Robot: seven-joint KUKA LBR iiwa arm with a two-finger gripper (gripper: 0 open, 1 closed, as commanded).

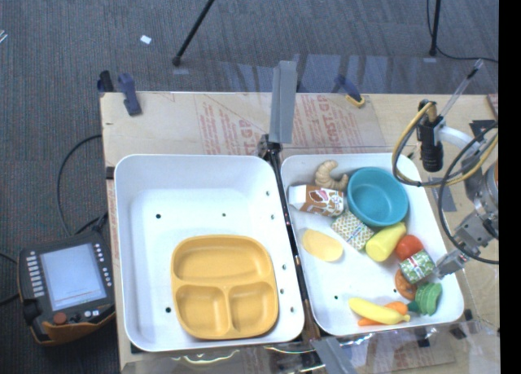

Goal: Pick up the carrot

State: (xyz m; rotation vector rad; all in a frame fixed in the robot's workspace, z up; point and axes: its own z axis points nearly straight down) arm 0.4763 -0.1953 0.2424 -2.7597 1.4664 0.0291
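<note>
**Carrot waits in the crowded near corner**

Grey carpet surrounds a cardboard-topped bench (236, 116) bearing two white bins side by side. Nearest the camera in the right bin (326, 319), the carrot (395, 310) lies along the front wall, orange with a green leafy top (429, 297) pointing toward the right corner. A yellow banana-like piece (372, 310) lies touching it on its left, and a small green-and-red carton (417, 267) sits just beyond it over a red tomato-like ball (409, 247). In the left bin (130, 201), a yellow divided tray (225, 286) rests near the front.

The gripper (450, 264) reaches in at the right rim, just beside the carton; whether its fingers are spread or pressed together I cannot tell, and nothing visible sits between them.

Farther back lie a pale yellow disc (322, 244), a patterned block (352, 231), a yellow squash-like piece (385, 241), a blue bowl (378, 196), a small printed box (320, 200) and a tan figure (327, 173).

The risk is the clutter: a descent could land on the carton or banana piece instead, or the bin wall could block one finger, nudging the carrot away rather than closing on it.
</note>
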